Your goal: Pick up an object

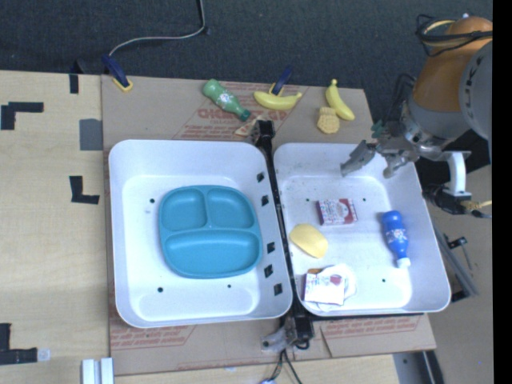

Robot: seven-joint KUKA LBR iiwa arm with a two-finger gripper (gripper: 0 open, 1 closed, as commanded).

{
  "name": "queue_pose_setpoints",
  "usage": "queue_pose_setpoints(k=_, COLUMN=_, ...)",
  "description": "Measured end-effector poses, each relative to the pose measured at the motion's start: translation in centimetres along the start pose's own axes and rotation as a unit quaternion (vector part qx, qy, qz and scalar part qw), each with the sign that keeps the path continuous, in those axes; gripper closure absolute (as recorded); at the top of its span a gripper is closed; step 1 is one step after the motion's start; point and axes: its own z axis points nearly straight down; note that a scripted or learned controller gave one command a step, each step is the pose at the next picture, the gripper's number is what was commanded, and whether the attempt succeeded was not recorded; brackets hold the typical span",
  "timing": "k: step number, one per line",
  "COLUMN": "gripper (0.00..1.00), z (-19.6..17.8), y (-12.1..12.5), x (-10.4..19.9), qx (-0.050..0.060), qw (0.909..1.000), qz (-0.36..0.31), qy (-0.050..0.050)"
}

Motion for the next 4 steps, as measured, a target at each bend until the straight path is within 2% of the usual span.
queue_pose_setpoints(k=1, gripper=0.0, z=2.0, y=-1.3, x=-5.9, qx=0.0, qw=1.0, qz=0.001, qy=-0.001)
queue_pose_setpoints(k=2, gripper=0.0, z=11.1, y=-3.3, x=2.0, qx=-0.003, qw=1.0, qz=-0.001, qy=0.001)
queue_pose_setpoints(k=3, gripper=1.0, z=10.1, y=-3.3, x=2.0, qx=-0.002, qw=1.0, qz=-0.001, qy=0.001)
queue_pose_setpoints(k=4, gripper=1.0, z=1.3, y=-1.1, x=8.1, qx=-0.001, qw=1.0, qz=-0.001, qy=0.0)
